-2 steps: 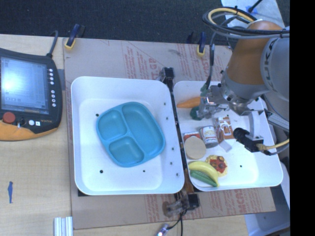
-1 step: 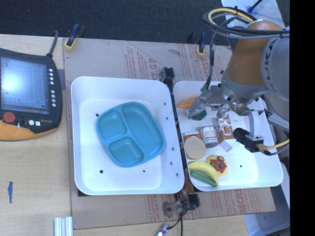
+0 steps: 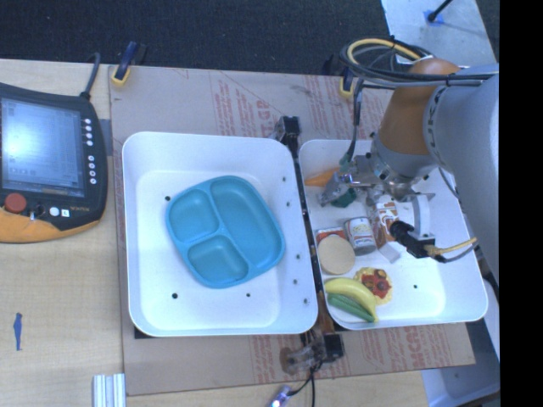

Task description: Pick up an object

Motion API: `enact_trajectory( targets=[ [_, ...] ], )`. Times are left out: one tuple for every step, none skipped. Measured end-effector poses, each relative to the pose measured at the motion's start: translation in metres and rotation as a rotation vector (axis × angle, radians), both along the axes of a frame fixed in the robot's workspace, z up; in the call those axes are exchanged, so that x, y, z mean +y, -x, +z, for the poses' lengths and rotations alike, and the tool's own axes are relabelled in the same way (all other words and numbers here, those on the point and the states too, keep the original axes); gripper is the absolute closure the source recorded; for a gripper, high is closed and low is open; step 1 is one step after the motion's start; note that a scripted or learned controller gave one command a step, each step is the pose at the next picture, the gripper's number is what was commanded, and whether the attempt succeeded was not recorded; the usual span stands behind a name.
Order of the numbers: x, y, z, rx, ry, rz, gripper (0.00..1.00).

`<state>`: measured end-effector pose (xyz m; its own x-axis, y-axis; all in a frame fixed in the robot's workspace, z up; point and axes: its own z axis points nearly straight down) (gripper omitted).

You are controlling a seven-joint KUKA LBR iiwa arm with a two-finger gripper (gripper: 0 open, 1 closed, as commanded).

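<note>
My gripper (image 3: 365,183) is low over the far part of the right bin (image 3: 441,299), under the orange band of the arm. Just left of it lie a green toy piece (image 3: 340,197) and an orange carrot-like piece (image 3: 320,177). Nearer the front of the bin are a small can (image 3: 361,234), a red and white packet (image 3: 386,220), a round tan disc (image 3: 336,256), a pizza slice (image 3: 375,283) and a yellow banana (image 3: 347,290) beside a green vegetable (image 3: 354,308). The gripper body hides whatever is directly beneath it.
The left bin (image 3: 148,299) holds a blue divided plate (image 3: 223,230). A control pendant (image 3: 47,164) lies on the bench at the far left. A black cable plug (image 3: 410,238) hangs over the right bin. The arm's grey body (image 3: 462,142) covers the bin's far right side.
</note>
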<state>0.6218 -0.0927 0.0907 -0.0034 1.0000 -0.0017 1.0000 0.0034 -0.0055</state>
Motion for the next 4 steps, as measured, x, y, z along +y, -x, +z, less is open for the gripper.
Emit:
enact_trajectory(
  targets=[
    [-0.0026,-0.0346,0.0013,-0.002,-0.002,0.003,0.00],
    [0.0002,-0.0342,0.0012,0.000,-0.002,0.002,0.00],
    [-0.0017,-0.0320,0.0104,0.011,0.000,0.005,1.00],
    [-0.0016,-0.0321,0.0104,0.011,0.000,0.006,0.00]
  ],
)
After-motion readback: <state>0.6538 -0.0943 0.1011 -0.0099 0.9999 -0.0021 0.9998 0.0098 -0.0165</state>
